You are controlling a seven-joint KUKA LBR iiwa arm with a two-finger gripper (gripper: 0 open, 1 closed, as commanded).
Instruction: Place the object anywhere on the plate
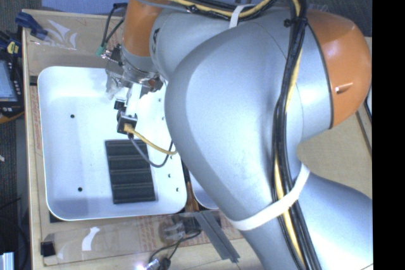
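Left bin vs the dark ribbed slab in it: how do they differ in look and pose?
The left bin is white, smooth and raised at its rim; the ribbed slab is dark grey with crosswise ridges. The bin is far larger and holds the slab, which lies flat near the bin's near right corner. Both are roughly rectangular.
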